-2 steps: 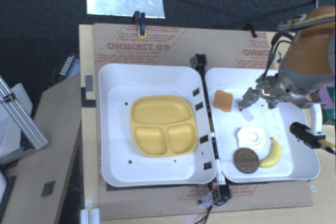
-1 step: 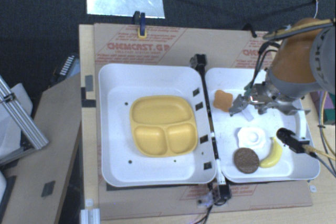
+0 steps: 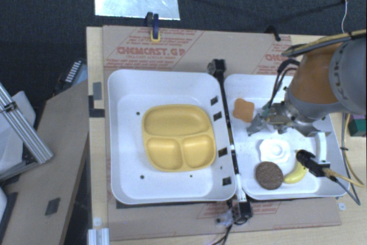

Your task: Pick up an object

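Now, step: approach, nothing lifted yet.
Gripper (image 3: 265, 121): over right bin (image 3: 327, 195), fingers spread, gripping nothing.
Objects: orange piece (image 3: 244, 109) near the bin's left edge; white egg (image 3: 273, 151), brown cookie (image 3: 269, 175), banana (image 3: 295, 175) toward its front edge.
Next: descend on one object and close.

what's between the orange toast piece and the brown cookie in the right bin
In the camera view, the white fried egg lies between the orange toast piece and the brown cookie.

view: one, fixed overhead | facing: tilted down | both bins (image 3: 114, 123) framed mid-distance | arm (image 3: 321, 83) seen entering right
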Controlling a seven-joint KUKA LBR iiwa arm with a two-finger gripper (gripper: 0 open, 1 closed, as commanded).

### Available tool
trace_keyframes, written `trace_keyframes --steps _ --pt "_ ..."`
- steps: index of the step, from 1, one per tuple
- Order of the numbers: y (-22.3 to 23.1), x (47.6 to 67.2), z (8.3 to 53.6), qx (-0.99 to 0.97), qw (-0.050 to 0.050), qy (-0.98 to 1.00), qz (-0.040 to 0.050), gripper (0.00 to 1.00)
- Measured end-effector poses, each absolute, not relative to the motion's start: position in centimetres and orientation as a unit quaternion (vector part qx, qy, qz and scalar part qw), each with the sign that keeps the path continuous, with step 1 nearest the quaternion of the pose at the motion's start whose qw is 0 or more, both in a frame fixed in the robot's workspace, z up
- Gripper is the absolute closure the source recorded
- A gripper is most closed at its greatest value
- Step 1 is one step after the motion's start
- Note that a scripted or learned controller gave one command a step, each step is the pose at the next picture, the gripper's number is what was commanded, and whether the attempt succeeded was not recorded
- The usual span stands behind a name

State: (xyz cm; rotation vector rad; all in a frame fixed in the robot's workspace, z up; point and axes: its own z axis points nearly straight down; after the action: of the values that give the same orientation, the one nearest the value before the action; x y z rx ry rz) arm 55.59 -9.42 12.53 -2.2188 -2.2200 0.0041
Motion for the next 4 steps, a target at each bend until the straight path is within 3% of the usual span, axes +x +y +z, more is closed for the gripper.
trace_keyframes --steps 1,2,4 --pt "-9.4 55.6 8.2 -0.707 0.001 -0.707 0.0006 0.00" --pt "-9.4 55.7 9.5 -0.707 -0.001 -0.707 -0.0006 1.00" --pt "-8.6 56.3 18.5 -0.705 -0.003 -0.709 -0.0020 1.00"
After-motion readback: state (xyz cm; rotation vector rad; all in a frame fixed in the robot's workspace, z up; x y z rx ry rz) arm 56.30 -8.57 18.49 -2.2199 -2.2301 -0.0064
